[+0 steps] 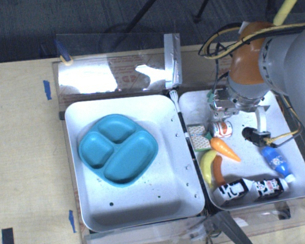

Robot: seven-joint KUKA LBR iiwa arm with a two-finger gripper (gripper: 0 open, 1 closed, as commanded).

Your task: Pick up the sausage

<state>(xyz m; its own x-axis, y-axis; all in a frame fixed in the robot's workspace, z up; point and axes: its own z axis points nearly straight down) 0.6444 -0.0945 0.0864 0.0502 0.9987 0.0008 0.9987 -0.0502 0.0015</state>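
The sausage (pixel 218 170), a short brown-orange link, lies in the right bin (pixel 303 175) against the yellow banana (pixel 206 166) and just below the carrot (pixel 225 148). My gripper (pixel 220 115) hangs over the upper middle of that bin, directly above a small red and white can (pixel 225 129). It is well above and behind the sausage, with the carrot between them. Nothing shows between its tips.
A blue divided plate (pixel 117 148) sits in the left bin (pixel 167 199). The right bin also holds a green checkered packet (pixel 198 136), a blue bottle (pixel 275 160) and two dark bottles (pixel 234 190) (pixel 269 187) along its front wall.
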